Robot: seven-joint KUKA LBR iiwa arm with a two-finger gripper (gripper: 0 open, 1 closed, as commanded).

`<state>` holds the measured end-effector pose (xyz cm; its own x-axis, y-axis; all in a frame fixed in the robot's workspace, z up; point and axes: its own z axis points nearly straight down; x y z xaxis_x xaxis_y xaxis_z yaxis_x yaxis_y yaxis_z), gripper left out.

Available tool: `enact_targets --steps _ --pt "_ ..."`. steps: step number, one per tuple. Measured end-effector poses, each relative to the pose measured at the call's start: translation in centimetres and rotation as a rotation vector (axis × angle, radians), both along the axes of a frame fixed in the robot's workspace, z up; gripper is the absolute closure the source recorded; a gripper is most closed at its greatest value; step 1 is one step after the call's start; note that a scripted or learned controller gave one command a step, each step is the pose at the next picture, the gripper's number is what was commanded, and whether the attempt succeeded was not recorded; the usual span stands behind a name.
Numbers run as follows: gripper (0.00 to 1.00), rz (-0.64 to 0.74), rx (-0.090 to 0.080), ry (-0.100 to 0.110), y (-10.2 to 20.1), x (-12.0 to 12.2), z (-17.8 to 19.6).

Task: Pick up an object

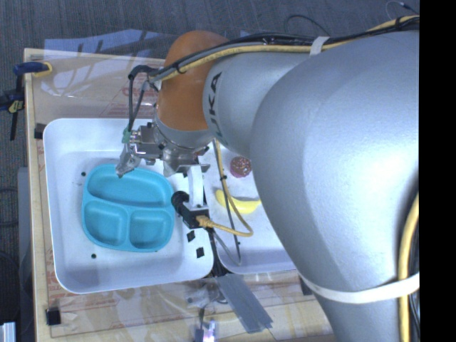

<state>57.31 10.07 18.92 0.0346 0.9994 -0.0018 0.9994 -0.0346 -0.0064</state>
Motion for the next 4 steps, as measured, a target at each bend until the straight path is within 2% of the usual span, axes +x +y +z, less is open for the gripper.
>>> enact_targets --steps 1,2,3,4 --pt "0.00 -0.056 0.002 -0.002 2.4 -7.0 -9.8" --pt "0.00 -0.009 0.000 -0.002 -3.4 0.7 0.2" --pt "0.00 0.018 0.002 -0.007 3.4 -1.2 -9.7" --pt "0.00 -0.008 0.001 -0.002 -0.8 -0.3 0.2"
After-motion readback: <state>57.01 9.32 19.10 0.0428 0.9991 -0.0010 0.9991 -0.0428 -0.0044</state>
